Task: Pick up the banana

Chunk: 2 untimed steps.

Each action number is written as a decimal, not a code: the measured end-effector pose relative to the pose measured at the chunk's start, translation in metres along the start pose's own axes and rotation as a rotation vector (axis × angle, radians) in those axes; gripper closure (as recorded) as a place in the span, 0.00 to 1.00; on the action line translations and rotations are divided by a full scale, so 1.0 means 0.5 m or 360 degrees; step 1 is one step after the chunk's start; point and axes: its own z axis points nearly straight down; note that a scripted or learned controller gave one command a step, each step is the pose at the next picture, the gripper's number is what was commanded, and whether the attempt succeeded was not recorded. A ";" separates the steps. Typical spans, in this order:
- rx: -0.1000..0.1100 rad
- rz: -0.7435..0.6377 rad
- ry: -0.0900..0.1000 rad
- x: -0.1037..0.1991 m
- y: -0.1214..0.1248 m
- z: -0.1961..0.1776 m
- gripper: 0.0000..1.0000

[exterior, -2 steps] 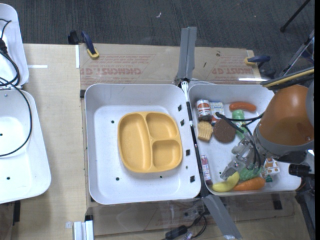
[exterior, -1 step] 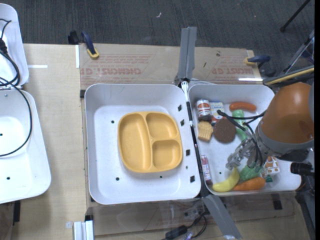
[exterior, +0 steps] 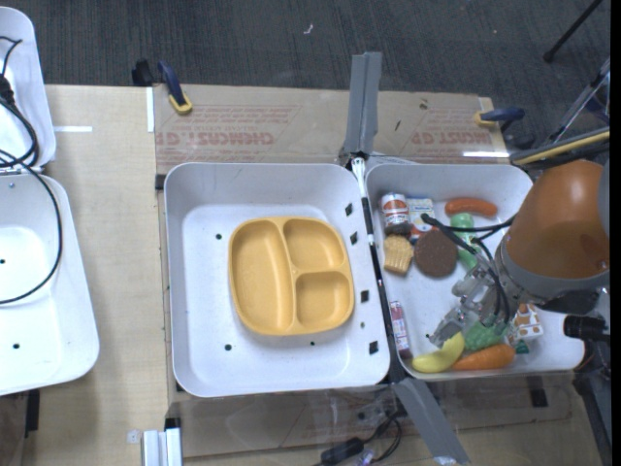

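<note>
The yellow banana [exterior: 439, 356] lies at the front edge of the right bin [exterior: 408, 178], near its left corner, with an orange carrot [exterior: 483, 358] right beside it. My gripper [exterior: 460, 320] hangs low over the bin just above and to the right of the banana, close to its upper end. The view does not show whether it touches the fruit. The arm's orange band [exterior: 563, 223] covers the bin's right side.
In the right bin also lie a brown round cookie [exterior: 436, 255], a cracker [exterior: 398, 253], a small can [exterior: 393, 211], a red sausage [exterior: 471, 207] and a green item [exterior: 482, 337]. A yellow divided plate [exterior: 291, 275] sits in the left bin [exterior: 194, 289].
</note>
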 end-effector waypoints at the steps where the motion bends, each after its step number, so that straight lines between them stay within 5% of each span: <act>1: -0.0001 -0.0373 -0.0011 0.019 0.028 0.029 0.00; 2: -0.0002 -0.0364 -0.0008 0.018 0.027 0.014 1.00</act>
